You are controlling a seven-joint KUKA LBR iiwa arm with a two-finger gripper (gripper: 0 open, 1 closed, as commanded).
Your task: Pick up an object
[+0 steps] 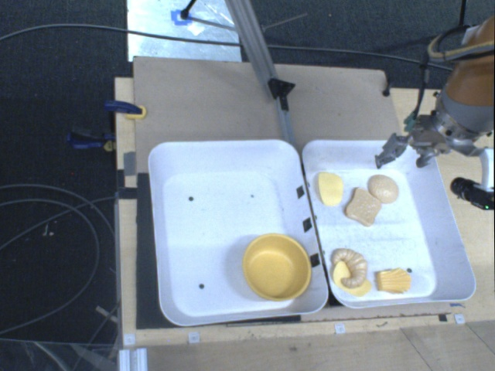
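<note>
The right bin (433, 207) holds several food-like pieces: a yellow half-round slice (329, 188), a tan bread-like square (363, 206), a pale round bun (383, 188), a curled beige shrimp-like piece (349, 266) on a yellow wedge, and a ridged yellow chip (394, 280). My gripper (407, 154) hangs over the bin's far right part, just above and right of the bun. Its two dark fingers are spread apart with nothing between them.
The left bin (193, 176) holds a yellow bowl (277, 266) at its near right corner. A grey pole (255, 37) slants down to the bench behind the bins. Blue and yellow clamps (124, 109) grip the bench's left edge. Cables lie on the floor at left.
</note>
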